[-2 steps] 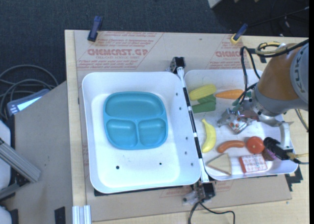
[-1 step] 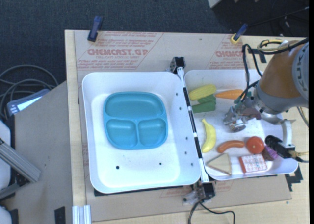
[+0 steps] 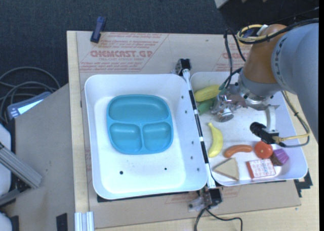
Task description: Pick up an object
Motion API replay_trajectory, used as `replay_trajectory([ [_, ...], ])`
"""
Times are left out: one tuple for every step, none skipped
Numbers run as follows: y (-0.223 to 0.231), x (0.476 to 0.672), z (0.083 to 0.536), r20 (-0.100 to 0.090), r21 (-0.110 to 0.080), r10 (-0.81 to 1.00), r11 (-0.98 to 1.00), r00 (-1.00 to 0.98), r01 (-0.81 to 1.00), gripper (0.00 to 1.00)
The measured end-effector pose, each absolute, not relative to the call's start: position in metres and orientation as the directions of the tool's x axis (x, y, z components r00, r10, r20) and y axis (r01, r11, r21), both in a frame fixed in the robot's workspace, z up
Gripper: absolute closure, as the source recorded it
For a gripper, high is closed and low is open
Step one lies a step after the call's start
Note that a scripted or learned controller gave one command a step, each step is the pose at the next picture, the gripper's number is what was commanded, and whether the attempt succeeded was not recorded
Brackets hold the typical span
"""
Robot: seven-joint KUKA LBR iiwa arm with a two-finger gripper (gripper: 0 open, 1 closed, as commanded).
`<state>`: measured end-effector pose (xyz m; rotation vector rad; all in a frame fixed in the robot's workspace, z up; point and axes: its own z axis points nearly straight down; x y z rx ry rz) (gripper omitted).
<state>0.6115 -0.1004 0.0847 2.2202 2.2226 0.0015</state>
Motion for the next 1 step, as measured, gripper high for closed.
replay_trajectory([
  [-0.0344, 0.5927, 0.1852, 0.001, 0.001, 1.0, 0.001, -0.001, 1.0, 1.0],
])
